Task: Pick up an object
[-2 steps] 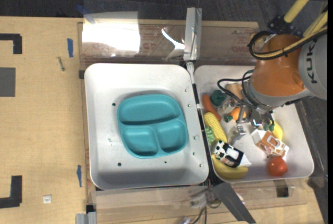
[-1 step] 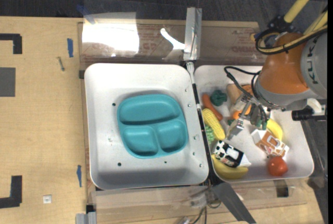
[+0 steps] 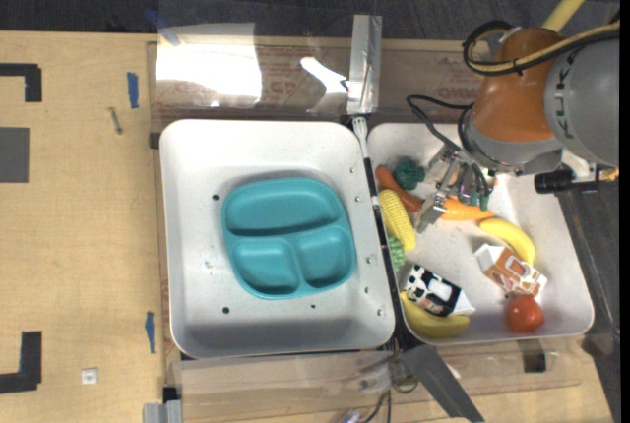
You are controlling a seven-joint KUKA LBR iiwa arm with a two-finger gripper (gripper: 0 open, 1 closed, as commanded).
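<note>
"KUKA" (partly cut off) on arm

Robotics lab: taped plywood bench with white bins.

Left of my metal hand, the teal three-compartment plastic tray looks smooth and matt inside its glossy white plastic bin. Beneath that bin the light brown wooden surface is dull and flat. My orange wrist band shines like polished plastic. The small red tomato gleams.
</note>
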